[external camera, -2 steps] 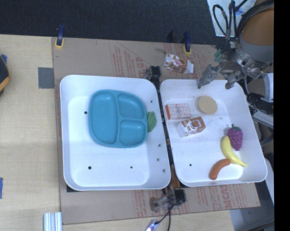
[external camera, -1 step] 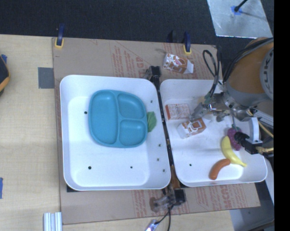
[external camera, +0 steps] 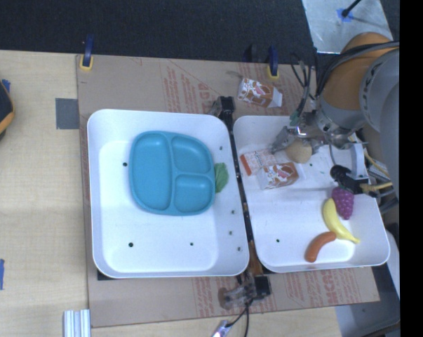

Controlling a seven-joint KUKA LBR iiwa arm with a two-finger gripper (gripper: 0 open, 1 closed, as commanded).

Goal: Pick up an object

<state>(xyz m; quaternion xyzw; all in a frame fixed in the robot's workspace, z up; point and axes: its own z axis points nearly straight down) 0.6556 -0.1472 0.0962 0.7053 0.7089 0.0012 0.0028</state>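
My two-finger gripper (external camera: 295,140) poised low in the right shallow white bin (external camera: 267,255), touching a small round beige object (external camera: 300,152); finger state indiscernible, nothing lifted yet.

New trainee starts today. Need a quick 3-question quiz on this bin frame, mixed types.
1. True or false: the blue divided plate lies in the left bin.
2. Which lies nearest the banana: A) blue plate B) sausage C) snack packet outside the bins?
3. What colour are the grapes?

Key: 1 true. 2 B. 3 purple.
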